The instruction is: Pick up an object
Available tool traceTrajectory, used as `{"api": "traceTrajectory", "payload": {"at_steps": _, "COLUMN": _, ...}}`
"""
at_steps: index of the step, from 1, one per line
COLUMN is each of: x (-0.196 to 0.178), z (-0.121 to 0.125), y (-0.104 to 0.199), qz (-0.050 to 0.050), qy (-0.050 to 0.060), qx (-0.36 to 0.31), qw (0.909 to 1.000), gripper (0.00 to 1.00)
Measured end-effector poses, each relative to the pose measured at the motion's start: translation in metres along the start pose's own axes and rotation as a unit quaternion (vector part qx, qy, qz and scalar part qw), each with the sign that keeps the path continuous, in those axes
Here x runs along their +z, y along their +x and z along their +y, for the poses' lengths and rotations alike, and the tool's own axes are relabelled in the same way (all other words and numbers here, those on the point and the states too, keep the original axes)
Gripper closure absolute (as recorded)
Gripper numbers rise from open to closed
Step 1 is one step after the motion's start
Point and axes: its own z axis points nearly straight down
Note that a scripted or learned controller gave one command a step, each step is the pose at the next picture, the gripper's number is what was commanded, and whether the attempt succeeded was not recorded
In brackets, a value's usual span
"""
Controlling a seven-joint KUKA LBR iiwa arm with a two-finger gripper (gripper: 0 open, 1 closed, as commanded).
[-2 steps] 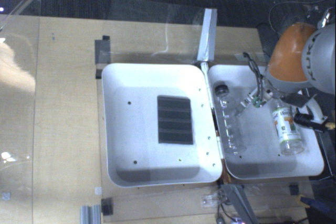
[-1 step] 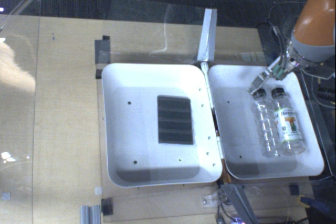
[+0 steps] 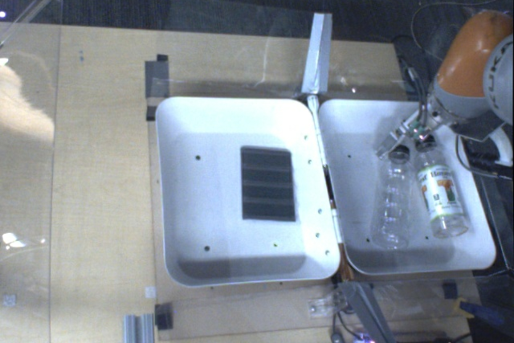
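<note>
Two clear bottles, one plain, one w/ label, lie side by side in right bin. Gripper hangs just above their caps, grip state can't tell. Dark ribbed pad sits in bin left of that one.

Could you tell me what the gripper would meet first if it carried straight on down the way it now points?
Most likely the clear bottle, lying just below the gripper in the right bin. The labelled bottle lies off to the side. Depth is uncertain.

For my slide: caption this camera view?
Arm's hand above two clear bottles in right bin; dark pad in left.
</note>
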Motion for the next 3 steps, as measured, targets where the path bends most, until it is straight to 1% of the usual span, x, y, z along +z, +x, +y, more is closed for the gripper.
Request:
{"api": "traceTrajectory", "payload": {"at_steps": 1, "x": -0.014, "z": 0.004, "y": 0.000, "qz": -0.004, "qy": -0.004, "qx": -0.003, "qw": 1.0000, "gripper": 1.00}}
{"api": "traceTrajectory", "payload": {"at_steps": 2, "x": -0.027, "z": 0.007, "y": -0.001, "qz": -0.007, "qy": -0.007, "qx": -0.006, "qw": 0.9999, "gripper": 1.00}}
{"api": "traceTrajectory", "payload": {"at_steps": 3, "x": -0.027, "z": 0.007, "y": -0.001, "qz": -0.007, "qy": -0.007, "qx": -0.006, "qw": 0.9999, "gripper": 0.00}}
